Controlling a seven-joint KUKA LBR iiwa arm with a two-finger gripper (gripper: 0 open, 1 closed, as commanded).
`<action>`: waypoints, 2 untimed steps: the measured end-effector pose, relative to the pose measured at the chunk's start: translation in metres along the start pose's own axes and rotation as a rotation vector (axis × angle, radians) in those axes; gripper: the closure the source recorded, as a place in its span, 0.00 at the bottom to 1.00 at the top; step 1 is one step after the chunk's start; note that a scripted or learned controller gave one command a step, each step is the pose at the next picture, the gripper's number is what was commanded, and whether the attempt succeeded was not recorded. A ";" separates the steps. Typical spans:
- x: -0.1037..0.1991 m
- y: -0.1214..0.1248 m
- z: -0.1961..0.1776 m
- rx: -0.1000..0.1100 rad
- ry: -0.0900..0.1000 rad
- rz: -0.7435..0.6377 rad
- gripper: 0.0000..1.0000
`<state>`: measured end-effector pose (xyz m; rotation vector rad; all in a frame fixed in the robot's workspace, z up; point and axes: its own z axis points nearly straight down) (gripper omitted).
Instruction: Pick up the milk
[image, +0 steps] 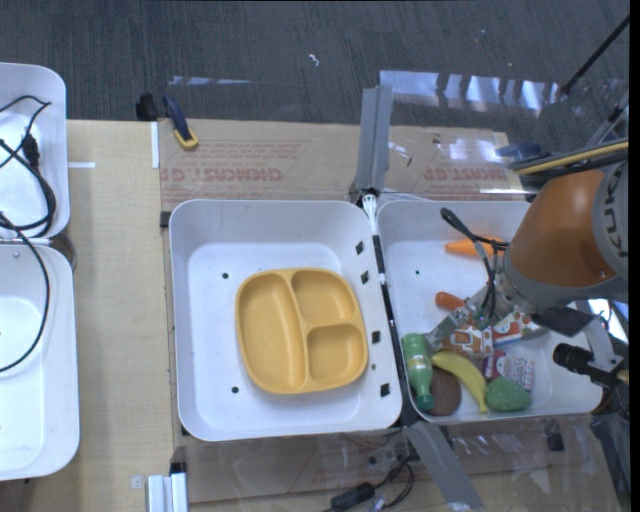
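Arm over the right bin, milk carton lying beneath its wrist.

Going left to right, you had the left bin (190, 330) holding a yellow divided plate (300, 328) near its centre, tilted slightly against the bin's edges. In the right bin (410, 240), along the front edge, a green bottle (417, 365) lay by the left wall, then a brown round item (445, 392), a banana (465, 377) and a green broccoli-like piece (508, 396) toward the front right corner. The milk (478, 338) lay on its side mid-bin, just behind the banana, with an orange carrot (450, 299) just to its left and another orange piece (470, 247) nearer the back edge. The gripper (487, 308) sat right over the milk, but you could not tell whether its hand was apart, together or clamped, the orange wrist blocking it.
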<state>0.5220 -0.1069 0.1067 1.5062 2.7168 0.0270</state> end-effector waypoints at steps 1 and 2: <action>-0.001 0.003 -0.013 -0.006 0.000 0.002 1.00; 0.049 0.022 -0.085 0.034 0.019 0.163 1.00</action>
